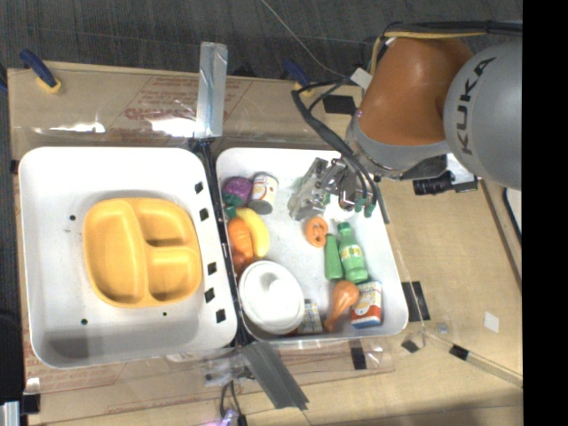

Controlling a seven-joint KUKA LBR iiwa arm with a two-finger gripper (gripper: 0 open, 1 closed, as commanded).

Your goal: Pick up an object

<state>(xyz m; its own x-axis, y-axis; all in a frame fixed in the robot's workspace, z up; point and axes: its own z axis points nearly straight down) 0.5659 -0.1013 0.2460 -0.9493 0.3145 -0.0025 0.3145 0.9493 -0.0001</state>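
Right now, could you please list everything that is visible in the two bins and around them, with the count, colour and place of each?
Divided tray: one, yellow, left bin.
Bowl: one, white, right bin, near front.
Bottle: one, green, right bin.
Banana: one, yellow, beside the divider.
Purple toy: one, back left corner of right bin.
Small round toy: one, orange, centre of right bin.
Carrot-like toy: one, orange, front right.
Arm: one, grey and orange, from the right.
Gripper: one, metallic, over the right bin.
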